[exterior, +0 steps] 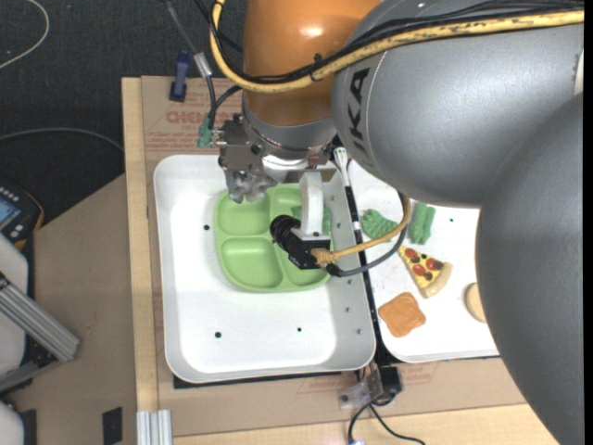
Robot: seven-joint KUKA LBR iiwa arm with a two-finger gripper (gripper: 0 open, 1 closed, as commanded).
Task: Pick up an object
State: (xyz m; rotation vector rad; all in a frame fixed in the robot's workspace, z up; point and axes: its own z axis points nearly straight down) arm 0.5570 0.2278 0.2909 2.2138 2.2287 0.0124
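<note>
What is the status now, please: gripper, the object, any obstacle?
Gripper low over green divided tray in left bin; fingers unclear. Nothing seen held. Pizza slice toy, orange piece in right bin. Arm covers much of it.

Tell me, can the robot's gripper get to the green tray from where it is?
Probably yes. The gripper hangs right over the green tray in the left bin, at the tray's far edge, and nothing lies between them. The flat tray could be hard to pinch.

Arm (445, 91) reaches leftward, claw (243, 191) pointing straight down.
</note>
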